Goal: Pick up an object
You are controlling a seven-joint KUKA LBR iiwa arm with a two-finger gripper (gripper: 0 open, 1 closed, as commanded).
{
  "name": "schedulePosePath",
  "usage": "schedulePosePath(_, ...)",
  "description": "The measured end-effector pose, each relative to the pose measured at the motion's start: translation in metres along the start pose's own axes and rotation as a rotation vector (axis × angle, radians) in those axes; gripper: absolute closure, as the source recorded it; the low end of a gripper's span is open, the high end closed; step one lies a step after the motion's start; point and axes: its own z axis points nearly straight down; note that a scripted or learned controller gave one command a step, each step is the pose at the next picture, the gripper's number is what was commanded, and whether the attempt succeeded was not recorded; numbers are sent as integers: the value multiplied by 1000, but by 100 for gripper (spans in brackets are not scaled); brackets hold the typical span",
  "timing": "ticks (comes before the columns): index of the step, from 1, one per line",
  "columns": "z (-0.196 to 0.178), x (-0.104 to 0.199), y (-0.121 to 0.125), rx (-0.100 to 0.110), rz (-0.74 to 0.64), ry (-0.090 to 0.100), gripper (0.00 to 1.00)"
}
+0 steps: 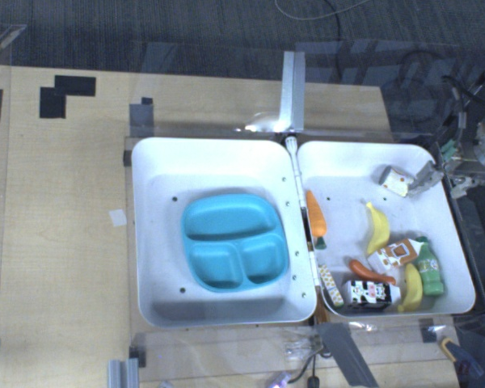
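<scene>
A pale wooden tabletop point(56, 241) fills most of the camera view, with black angular markings point(65, 94) toward its 10 o'clock corner. Beyond its far edge lies dark grey carpet point(145, 14), crossed at 1 o'clock by a thin looping cable point(323, 6). Two shallow white bins sit side by side, touching along a central seam, with a grey metal post point(293, 91) rising just behind that seam.

The left bin point(158, 217) holds a blue divided tray point(234, 242) lying flat near its middle. The right bin point(339, 168) carries a carrot point(316, 219) against its 9 o'clock wall, a banana point(378, 228) near its centre, and a crowd at 5 o'clock: a red sausage-shaped item point(370, 271), a black-and-white carton point(369, 294), a second banana point(411, 288), a green bottle point(429, 270) and a small brown-and-white packet point(397, 253).

The end effector point(424, 176) hangs over the right bin's 1 o'clock corner, just beside a small white block point(394, 182); I cannot tell whether it is open, closed, or touching the block.
</scene>
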Motion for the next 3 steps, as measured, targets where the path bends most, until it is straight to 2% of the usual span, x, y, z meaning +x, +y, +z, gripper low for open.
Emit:
schedulePosePath(1, 88, 22, 26, 2, 8, 1, 0)
schedulePosePath(2, 88, 21, 26, 0, 8, 1, 0)
schedulePosePath(3, 137, 41, 8, -7, 7, 0, 0)
